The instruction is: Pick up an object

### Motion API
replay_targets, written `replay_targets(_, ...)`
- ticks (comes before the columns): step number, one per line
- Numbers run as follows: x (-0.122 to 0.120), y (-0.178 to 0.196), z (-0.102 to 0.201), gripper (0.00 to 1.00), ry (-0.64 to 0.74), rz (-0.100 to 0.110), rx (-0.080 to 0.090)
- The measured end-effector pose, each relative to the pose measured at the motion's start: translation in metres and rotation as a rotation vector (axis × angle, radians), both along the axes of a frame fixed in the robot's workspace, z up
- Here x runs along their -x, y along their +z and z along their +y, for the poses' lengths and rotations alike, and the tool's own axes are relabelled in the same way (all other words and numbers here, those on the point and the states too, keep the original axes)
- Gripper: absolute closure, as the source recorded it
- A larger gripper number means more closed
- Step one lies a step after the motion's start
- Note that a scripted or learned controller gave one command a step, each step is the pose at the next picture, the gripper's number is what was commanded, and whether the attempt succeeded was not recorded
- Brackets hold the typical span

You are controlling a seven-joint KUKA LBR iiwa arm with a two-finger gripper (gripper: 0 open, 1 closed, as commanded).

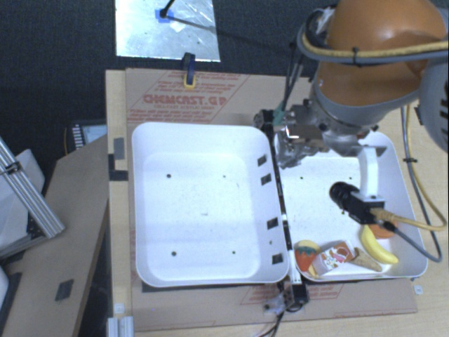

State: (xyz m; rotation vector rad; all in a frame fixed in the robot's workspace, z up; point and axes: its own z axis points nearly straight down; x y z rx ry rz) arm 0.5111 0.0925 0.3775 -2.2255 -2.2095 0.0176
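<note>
My gripper (287,149) hangs over the far left corner of the right bin (400,188), close to the divider between the two bins. Nothing is visible in its grasp. Along the near edge of that bin lie a yellow banana (379,248), a tan wedge-shaped piece (365,261), a red and white packet (332,257) and an orange round item (306,254). Another small orange thing (383,226) peeks out just behind the banana. All of these lie well nearer the bench's front edge than the gripper.
The left bin (144,188) sits beside the right one on a cardboard sheet (189,93). A shiny metal plate (167,20) lies at the back. An aluminium frame (28,195) stands at the far left.
</note>
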Motion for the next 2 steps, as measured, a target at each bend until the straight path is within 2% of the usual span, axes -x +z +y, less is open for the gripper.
replay_targets(1, -0.028, 0.098, 0.043, 1.00, 0.015, -0.025, -0.008)
replay_targets(2, -0.005, 0.162, -0.041, 1.00, 0.000, -0.022, -0.004)
